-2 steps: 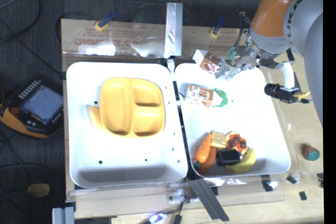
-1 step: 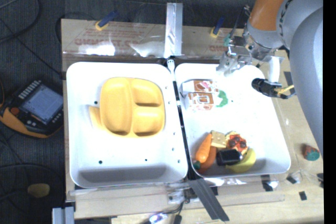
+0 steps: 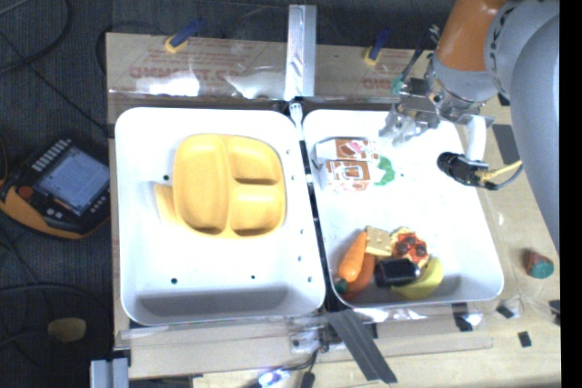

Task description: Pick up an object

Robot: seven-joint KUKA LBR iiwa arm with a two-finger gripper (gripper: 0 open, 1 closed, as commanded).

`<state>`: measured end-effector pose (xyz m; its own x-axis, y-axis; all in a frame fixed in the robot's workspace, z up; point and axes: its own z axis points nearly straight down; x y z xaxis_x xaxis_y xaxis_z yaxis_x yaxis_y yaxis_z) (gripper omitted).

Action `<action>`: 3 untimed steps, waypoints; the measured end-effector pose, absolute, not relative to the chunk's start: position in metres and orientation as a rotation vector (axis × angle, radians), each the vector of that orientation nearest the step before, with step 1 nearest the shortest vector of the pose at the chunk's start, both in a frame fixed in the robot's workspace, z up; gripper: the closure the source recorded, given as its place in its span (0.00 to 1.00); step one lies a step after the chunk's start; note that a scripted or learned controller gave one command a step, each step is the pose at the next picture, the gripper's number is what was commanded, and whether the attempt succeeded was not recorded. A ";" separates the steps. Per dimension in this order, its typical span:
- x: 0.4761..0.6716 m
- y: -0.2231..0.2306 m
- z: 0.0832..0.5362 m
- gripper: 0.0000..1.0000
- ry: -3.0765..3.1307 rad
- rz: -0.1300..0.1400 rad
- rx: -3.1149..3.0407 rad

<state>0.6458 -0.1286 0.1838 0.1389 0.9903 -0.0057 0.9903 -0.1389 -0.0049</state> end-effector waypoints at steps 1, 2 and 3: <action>0.668 -0.110 0.131 1.00 1.825 0.024 2.532; 0.602 -0.157 0.163 1.00 2.283 -0.006 2.161; 0.602 -0.157 0.163 0.00 2.284 -0.004 2.160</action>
